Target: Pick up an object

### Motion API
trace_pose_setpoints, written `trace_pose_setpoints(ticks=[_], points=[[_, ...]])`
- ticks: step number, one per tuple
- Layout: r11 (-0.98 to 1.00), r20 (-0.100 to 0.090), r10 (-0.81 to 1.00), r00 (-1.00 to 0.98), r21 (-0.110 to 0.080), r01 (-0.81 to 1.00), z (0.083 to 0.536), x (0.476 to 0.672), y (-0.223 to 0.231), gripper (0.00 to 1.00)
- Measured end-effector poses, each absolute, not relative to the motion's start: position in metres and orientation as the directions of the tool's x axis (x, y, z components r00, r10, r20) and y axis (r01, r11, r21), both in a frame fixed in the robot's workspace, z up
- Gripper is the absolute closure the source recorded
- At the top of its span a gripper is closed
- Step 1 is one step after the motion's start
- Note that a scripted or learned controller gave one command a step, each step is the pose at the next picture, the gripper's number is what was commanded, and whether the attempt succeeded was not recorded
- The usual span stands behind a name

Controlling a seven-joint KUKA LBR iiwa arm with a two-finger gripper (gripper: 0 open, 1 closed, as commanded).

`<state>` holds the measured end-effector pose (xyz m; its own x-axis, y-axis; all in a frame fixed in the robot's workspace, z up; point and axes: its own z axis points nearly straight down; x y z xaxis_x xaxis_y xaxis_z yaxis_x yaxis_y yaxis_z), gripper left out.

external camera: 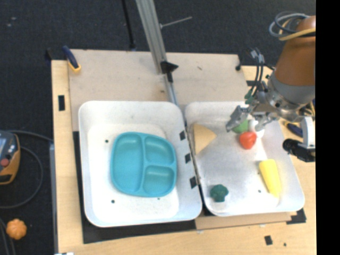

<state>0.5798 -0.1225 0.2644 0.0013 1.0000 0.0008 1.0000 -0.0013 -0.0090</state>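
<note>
Strawberry (247,139), red with a green top, is lying in the right bin (212,113) near its far right corner, directly under the gripper (245,125). Whether the gripper is spread or pinching cannot be told. Reaching in from the bench's right edge, the arm (292,68) is angling its wrist down toward the bin. A yellow corn cob (270,177) is lying near the bin's right wall, a green broccoli piece (219,192) at its near edge, and a tan wedge (202,137) against its left wall.

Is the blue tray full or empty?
Empty. The tray lies flat in the left bin, and all three of its compartments show bare blue, with no food inside.
</note>
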Motion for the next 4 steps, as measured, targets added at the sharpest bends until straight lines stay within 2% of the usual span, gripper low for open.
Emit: trace_pose_setpoints(ticks=[1,3,4], points=[[0.002,-0.001,1.000,-0.002,0.001,1.000,0.270,0.582,-0.122,0.00],[-0.001,-0.001,1.000,0.001,-0.002,1.000,0.185,0.585,-0.129,0.00],[0.000,0.000,1.000,0.000,-0.004,1.000,0.123,0.578,-0.126,0.00]])
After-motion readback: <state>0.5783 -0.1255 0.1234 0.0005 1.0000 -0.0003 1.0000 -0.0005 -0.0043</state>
